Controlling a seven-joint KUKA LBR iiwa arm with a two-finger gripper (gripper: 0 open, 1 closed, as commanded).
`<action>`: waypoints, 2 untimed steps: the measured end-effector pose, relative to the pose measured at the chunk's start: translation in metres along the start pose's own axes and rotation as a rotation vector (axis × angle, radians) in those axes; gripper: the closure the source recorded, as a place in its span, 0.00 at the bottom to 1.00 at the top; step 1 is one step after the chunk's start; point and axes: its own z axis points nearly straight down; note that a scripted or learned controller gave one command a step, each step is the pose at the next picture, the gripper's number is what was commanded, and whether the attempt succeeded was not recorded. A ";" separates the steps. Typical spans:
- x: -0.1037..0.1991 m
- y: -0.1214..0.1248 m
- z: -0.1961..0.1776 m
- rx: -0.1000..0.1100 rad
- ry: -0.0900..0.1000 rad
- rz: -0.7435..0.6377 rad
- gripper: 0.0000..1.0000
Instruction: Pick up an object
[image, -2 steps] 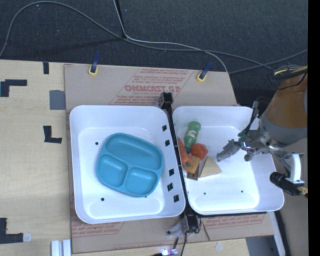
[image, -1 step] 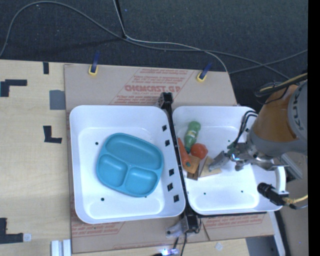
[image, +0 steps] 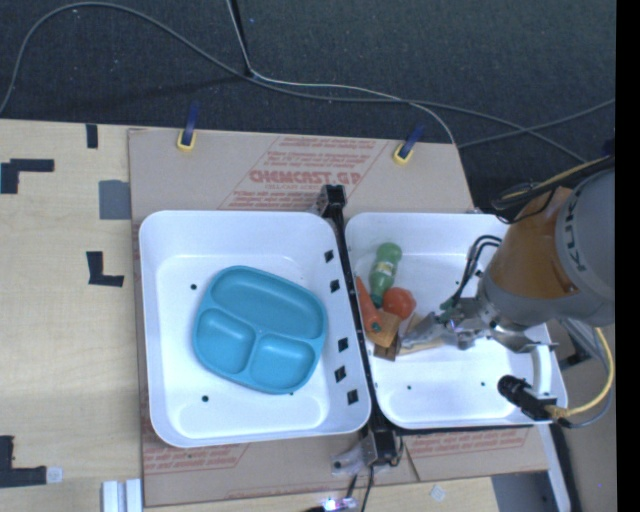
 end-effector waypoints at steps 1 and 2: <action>-0.003 0.005 -0.016 -0.016 -0.008 0.001 1.00; -0.007 0.013 -0.072 -0.004 -0.007 0.000 1.00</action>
